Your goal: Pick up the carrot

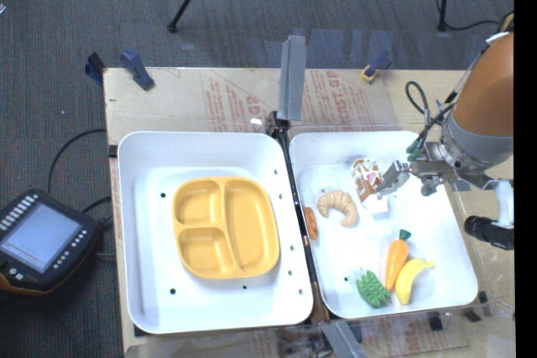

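Subject of the task: a small orange carrot with a green leafy top (396, 262), lying in the right-hand shallow white bin (436, 218). It rests flat on the bin floor towards the near corner, its long axis close to upright in the view, the green top at the far end and the tapered tip pointing to the near rim.

Taking the carrot as the landmark: a yellow plastic banana (409, 278) lies touching or just beside it on the right, a knobbly green vegetable (372, 288) sits just beside its tip on the left, a tan croissant (339, 206) lies further off to the far left, and a small brown-and-white packet (366, 176) lies beyond that.

The two-finger gripper (393, 180) of the grey arm hangs over the far part of the same bin, next to the packet and well apart from the carrot. Whether its fingers stand apart or together cannot be told. Nothing is visibly held.

Judgement: the carrot lies nearly straight towards the near rim from the gripper. The coming move calls for travel that way, with the fingers closing across the carrot's width; the banana crowds one side
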### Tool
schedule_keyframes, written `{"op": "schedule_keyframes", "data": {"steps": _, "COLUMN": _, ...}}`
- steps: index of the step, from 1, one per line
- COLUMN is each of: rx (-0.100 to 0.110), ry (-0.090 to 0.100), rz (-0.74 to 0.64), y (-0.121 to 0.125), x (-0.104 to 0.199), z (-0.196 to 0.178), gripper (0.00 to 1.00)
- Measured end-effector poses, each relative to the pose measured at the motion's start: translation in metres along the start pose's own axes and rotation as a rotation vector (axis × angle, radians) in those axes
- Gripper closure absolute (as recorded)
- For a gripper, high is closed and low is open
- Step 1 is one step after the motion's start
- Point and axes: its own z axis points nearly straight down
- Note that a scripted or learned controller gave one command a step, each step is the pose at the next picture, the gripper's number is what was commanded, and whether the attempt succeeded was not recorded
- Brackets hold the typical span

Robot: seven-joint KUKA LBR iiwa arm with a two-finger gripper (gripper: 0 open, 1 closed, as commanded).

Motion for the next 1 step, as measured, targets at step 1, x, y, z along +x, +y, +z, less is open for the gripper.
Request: {"op": "schedule_keyframes", "data": {"steps": 1, "rx": -0.004, "ry": 0.0, "rz": -0.165, "y": -0.0472, "x": -0.0258, "z": 0.1174, "gripper": 0.0}}
